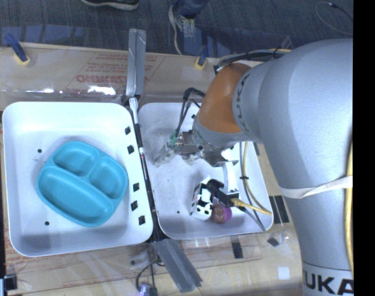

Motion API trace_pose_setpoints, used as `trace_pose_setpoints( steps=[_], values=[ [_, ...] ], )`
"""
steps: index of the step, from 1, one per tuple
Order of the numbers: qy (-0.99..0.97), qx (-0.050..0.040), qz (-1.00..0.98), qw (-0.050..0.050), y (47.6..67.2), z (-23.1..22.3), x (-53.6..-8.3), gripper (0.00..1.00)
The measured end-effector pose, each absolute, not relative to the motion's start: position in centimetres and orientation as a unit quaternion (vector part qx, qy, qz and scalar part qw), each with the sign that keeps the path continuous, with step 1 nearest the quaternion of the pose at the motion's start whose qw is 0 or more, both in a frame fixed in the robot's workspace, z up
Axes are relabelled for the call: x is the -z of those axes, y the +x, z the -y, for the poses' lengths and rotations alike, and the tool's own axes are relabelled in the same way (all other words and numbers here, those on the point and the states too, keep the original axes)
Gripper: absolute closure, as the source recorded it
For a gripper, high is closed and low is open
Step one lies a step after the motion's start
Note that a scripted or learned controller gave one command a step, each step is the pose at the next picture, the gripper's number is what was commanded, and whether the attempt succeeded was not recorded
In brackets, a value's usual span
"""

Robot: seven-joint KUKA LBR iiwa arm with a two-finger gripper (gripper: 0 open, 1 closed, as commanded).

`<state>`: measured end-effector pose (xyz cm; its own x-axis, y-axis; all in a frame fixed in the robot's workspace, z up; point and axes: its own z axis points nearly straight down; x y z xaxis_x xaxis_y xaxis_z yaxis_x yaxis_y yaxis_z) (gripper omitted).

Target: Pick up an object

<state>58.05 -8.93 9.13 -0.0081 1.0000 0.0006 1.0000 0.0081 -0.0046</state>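
A black-and-white toy [203, 201] and a purple ball [222, 213], touching, are seen at the near side of the right bin [175, 221]. The gripper [175, 145] is placed farther back over this bin's floor. A blue divided tray [82, 182] is seen in the left bin [15, 165].

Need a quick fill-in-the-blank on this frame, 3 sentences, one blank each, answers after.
1. The divided tray in the left bin is coloured ____.
2. The black-and-white object lies in the ____ bin.
3. The band above the arm's wrist is coloured ____.

Missing words: blue; right; orange
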Motion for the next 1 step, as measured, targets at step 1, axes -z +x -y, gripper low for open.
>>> trace_pose_setpoints(
  steps=[1],
  values=[
    [-0.705, -0.0004, 0.709, 0.001, 63.83, 9.64, -9.19, 0.00]
  ],
)
